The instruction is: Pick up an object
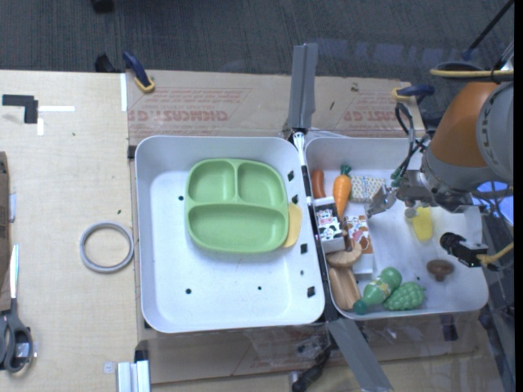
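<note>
White plastic forms two shallow bins; the left bin [163, 300] holds a green divided plate [237, 204] with bare floor along its front and left walls. The right bin [466, 300] is crowded along its left wall by a carrot [341, 188], a small carton [328, 223] and green grapes [406, 296]. The gripper [382, 200] hangs just right of the carrot; whether its fingers are open cannot be told. A yellow piece [422, 224] and a brown mushroom [440, 269] lie toward the right wall, with open floor between.
</note>
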`<state>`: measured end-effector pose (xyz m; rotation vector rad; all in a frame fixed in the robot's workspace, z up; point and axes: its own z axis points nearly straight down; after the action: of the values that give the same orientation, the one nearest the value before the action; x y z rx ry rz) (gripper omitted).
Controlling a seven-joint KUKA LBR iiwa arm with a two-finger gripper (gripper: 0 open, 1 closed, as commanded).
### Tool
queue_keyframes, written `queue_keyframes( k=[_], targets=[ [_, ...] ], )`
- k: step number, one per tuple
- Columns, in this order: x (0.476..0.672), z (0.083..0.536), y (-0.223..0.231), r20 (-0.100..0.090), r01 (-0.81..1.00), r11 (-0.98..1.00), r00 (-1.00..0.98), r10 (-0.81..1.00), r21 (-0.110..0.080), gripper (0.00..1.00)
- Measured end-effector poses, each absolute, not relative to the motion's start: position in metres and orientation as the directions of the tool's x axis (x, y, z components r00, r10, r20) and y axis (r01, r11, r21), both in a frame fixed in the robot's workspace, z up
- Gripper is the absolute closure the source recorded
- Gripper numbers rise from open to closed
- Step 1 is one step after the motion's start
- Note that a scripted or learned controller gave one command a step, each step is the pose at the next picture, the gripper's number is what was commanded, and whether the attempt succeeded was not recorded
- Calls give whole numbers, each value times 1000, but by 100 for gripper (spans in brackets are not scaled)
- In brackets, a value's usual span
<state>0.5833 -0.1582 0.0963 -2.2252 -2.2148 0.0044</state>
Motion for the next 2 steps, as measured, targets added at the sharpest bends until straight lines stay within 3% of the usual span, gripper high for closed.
queue_keyframes(
  k=[1, 2],
  targets=[
    [607, 120, -95, -2, 992, -124, 124, 992, -5, 0],
    [632, 95, -99, -4, 1000, -2, 2, 1000, 3, 0]
  ],
)
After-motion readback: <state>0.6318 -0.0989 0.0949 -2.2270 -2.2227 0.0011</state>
